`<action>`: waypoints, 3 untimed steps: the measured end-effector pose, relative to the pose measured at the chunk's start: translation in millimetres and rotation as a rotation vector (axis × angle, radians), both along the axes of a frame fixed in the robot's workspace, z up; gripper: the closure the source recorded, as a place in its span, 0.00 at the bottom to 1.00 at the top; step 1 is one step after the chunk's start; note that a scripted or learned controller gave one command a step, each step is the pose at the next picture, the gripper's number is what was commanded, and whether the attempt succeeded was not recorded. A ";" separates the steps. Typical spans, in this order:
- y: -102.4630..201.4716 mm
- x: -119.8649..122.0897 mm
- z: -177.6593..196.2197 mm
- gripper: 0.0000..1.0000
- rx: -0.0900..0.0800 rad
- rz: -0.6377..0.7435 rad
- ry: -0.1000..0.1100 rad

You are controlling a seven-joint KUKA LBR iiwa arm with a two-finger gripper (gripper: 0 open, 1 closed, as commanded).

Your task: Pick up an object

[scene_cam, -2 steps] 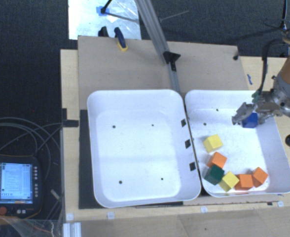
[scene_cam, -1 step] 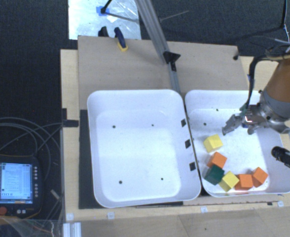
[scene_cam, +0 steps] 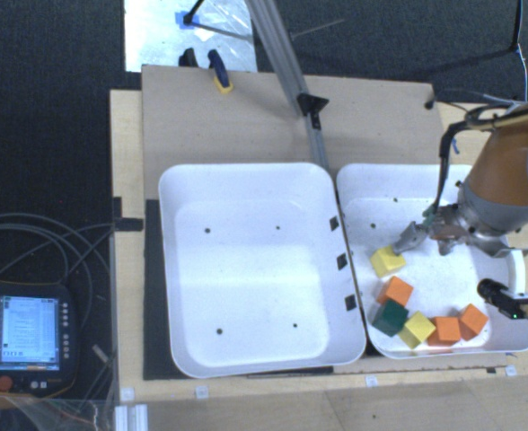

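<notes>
Pincer (scene_cam: 411, 238) hovers over yellow block (scene_cam: 388, 261) in right bin (scene_cam: 363, 187), likely lining up; its spread I cannot tell.

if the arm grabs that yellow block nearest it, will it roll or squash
Probably neither. The yellow block looks cube-shaped with flat faces, so it should slide rather than roll. Its crisp edges suggest it is stiff, likely light.

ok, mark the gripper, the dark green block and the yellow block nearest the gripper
gripper (scene_cam: 411, 238), camera view, at its fingertips above the right bin.
dark green block (scene_cam: 391, 318), camera view, middle of its top face.
yellow block (scene_cam: 388, 261), camera view, middle of its top face, just below the gripper.
</notes>
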State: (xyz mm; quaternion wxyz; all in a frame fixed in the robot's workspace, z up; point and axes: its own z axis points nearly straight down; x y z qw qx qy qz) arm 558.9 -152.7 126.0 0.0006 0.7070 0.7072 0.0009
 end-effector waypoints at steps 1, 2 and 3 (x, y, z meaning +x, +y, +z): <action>-0.4 1.5 14.3 1.00 -0.002 0.004 -0.006; 0.0 3.9 57.9 1.00 -0.002 0.004 -0.004; 6.8 13.8 111.5 1.00 -0.002 0.006 -0.006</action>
